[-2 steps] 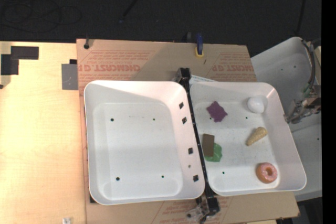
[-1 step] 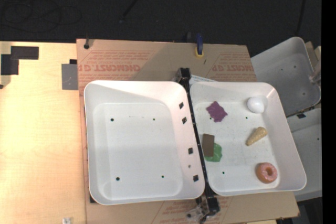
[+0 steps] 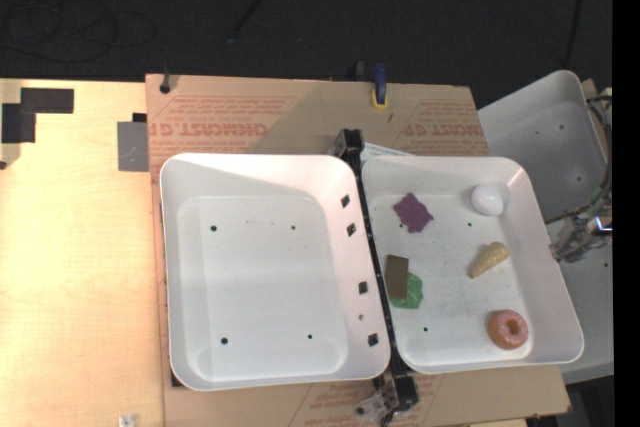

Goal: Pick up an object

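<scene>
Two bins side by side mid-frame, touching along centre seam: left bin (image 3: 190,215), right bin (image 3: 545,245). Both sit on a cardboard sheet (image 3: 300,115) that sticks out above & below them. In right bin: ball (image 3: 487,200) upper right, crumpled piece (image 3: 412,212) upper left, cone (image 3: 489,259) just below the ball, ring (image 3: 508,329) lower right, block (image 3: 397,275) near the seam, resting on a lump (image 3: 408,293). Wooden bench (image 3: 70,265) runs down frame left.

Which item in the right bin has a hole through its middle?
The pink doughnut, near the bin's bottom-right corner; the white ball and tan cone are solid.
</scene>
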Robot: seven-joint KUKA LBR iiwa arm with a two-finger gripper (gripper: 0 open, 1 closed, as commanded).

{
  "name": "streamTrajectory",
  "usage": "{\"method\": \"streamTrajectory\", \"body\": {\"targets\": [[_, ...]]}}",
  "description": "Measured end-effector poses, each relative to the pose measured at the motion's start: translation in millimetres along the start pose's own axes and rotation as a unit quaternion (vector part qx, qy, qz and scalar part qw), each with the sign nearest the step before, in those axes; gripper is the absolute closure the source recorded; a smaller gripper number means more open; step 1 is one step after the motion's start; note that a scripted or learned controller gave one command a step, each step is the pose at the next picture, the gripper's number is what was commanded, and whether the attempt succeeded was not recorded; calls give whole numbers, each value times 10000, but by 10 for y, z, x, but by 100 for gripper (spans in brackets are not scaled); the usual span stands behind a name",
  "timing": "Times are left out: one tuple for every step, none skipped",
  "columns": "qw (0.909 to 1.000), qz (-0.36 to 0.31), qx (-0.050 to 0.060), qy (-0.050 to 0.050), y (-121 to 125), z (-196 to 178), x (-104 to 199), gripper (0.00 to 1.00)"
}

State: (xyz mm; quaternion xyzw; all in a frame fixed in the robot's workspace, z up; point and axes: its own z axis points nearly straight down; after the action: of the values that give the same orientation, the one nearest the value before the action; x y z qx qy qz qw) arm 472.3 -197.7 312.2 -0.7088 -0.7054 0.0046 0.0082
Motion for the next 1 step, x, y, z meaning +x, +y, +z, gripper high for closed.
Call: {"method": "streamTrajectory", "body": {"targets": [[9999, -62, -111, -23, 31, -686, 741, 100]]}}
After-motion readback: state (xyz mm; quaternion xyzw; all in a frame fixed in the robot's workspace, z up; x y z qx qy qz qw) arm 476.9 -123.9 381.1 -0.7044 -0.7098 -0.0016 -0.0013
